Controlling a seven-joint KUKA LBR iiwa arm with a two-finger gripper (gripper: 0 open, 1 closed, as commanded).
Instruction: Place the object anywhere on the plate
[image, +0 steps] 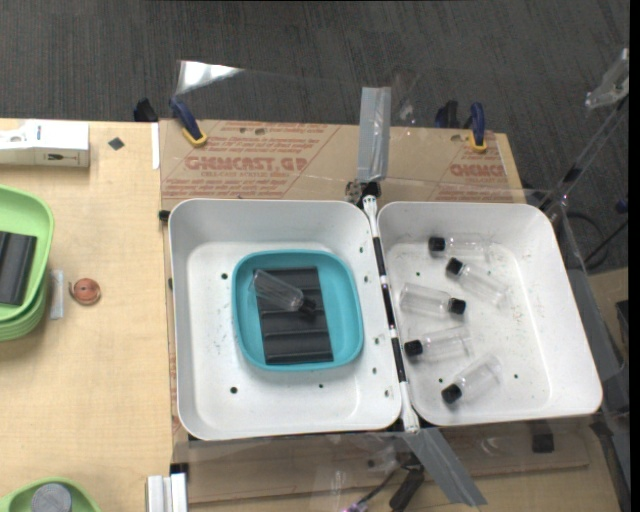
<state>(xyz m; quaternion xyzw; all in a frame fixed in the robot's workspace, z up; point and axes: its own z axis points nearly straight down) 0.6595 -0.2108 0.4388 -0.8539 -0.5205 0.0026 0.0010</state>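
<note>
A teal square plate (297, 310) with a dark ridged centre rests in the left white bin (200, 390). A clear vial with a black cap (284, 293) lies tilted on the plate's dark centre. Several more clear vials with black caps, such as one (434, 302) near the middle and one (470, 381) at the front, lie scattered in the right white bin (560, 390).
A green tray (25, 262) holding a dark item sits at the left edge of the wooden bench. A small copper-coloured disc (86, 291) lies beside it. A white box (42, 145) sits at the back left. Clamps (188, 122) hold cardboard behind the bins.
</note>
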